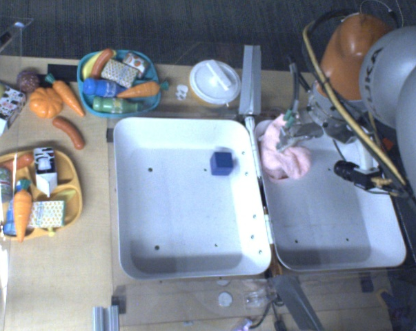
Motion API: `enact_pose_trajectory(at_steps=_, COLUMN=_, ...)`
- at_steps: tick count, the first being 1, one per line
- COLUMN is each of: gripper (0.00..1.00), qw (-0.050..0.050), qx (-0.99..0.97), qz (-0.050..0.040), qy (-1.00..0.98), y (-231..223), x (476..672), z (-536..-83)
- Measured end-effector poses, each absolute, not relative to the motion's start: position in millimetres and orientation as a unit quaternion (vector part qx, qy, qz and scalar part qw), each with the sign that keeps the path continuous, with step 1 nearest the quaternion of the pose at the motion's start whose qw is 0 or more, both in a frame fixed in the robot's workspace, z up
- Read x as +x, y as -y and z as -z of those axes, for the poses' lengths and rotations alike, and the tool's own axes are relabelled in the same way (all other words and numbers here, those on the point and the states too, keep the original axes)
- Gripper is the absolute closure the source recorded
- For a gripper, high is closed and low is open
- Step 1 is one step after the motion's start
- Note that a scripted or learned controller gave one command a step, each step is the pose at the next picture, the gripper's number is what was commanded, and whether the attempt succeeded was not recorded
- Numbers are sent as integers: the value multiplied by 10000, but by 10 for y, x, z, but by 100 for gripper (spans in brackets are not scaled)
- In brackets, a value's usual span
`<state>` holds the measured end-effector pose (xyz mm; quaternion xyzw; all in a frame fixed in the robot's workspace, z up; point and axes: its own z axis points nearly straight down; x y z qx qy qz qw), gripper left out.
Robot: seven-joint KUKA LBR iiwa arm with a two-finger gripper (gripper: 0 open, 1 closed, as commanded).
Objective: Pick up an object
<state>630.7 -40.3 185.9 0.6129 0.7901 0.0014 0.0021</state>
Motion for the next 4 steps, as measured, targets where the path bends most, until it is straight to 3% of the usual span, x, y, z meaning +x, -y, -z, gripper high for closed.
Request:
enact_pose_trajectory(at_steps=1, gripper=0, qw=12, qx=6030, qz=-3, qy=-7978, y=897, x=6111, z=-1088)
enact_pose_trajectory(at_steps=2, gripper=0, qw=94, qx=5765, qz=-57, qy=-8170, y=942, x=6045, z=-942)
enact_pose_trajectory(at_steps=3, gripper=0, qw=25, qx=5367, qz=-14, qy=-8438, y=763, x=6160, z=-1858)
enact_pose_trajectory(at_steps=4, gripper=0, qw=75, qx=5297, qz=-31, qy=-8482, y=912, x=6683, z=-1005)
